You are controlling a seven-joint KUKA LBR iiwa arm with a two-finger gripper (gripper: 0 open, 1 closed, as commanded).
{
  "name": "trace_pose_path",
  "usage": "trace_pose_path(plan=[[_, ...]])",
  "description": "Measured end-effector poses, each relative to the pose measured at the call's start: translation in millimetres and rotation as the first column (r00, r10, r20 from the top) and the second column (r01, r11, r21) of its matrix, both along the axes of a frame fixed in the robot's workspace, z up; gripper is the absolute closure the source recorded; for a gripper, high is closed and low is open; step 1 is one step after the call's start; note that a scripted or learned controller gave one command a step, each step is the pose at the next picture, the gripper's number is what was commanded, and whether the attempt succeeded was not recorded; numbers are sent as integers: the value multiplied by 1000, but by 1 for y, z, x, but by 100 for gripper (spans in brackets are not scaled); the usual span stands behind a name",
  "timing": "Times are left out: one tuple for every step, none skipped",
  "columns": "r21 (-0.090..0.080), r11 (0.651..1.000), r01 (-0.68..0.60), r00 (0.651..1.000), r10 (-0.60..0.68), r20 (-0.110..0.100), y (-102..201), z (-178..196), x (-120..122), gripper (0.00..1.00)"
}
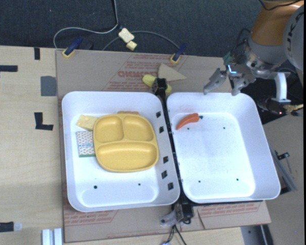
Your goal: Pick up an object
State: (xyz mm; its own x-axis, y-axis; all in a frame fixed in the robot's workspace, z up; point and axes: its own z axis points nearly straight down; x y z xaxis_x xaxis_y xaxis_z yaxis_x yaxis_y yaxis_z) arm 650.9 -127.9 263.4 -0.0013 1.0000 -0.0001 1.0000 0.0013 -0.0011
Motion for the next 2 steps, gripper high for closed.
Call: trace_pose_path(plan=[[1, 1000, -2, 1000, 2, -7, 28, -105, 16, 0], [-6, 1000, -2, 1000, 2, -4, 31, -182, 16, 0]])
